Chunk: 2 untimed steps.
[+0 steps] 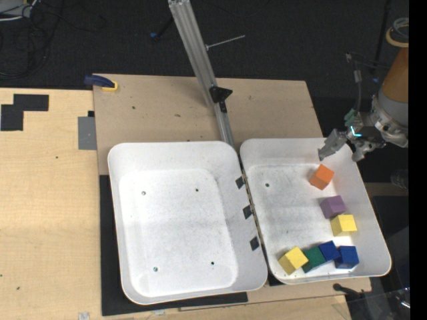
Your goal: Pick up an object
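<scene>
White bins hold orange, purple, yellow, green, blue blocks.

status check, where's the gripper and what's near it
Gripper above right bin's far corner, jaws apart, nothing held. Orange block just below it. Nothing blocking.

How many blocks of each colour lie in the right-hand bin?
Orange foam cube: 1
Purple foam cube: 1
Yellow foam cubes: 2
Green foam cube: 1
Blue foam cubes: 2
Total: 7
</scene>
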Each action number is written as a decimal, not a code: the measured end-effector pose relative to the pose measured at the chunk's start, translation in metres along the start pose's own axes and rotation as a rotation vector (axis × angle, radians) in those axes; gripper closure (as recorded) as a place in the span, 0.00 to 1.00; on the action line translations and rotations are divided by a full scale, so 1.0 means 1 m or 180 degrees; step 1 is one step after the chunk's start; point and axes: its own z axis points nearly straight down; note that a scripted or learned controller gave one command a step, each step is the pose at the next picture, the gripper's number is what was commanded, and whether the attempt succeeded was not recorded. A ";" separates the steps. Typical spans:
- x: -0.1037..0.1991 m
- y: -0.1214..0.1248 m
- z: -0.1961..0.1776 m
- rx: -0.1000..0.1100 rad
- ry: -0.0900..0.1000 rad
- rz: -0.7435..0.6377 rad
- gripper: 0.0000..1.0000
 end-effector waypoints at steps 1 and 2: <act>0.000 0.001 -0.003 -0.0013 -0.0005 -0.0007 0.00; 0.001 0.001 0.062 0.0005 0.0001 0.0000 0.00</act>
